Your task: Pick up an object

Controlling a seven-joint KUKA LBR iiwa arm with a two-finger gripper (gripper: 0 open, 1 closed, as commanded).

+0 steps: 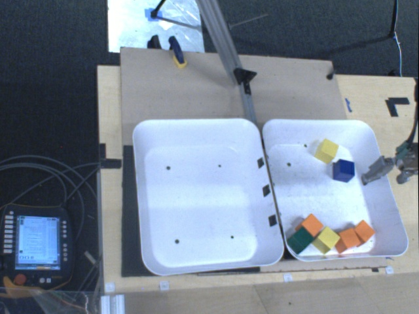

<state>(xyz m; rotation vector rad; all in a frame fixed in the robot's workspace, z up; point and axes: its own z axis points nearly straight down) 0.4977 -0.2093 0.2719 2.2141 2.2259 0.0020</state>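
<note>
At the right bin's (386, 195) right rim we see the gripper (380, 171), its fingers too small for us to tell their spread, nothing visibly held, near but apart from the blue cube (343, 170) lying beside a yellow cube (326, 150).

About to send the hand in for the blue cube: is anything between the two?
Nothing visible. The hand sits at the right bin's right edge, and the blue cube lies just to its left with bare bin floor between. The yellow cube is beyond, up-left of the blue cube.
</note>
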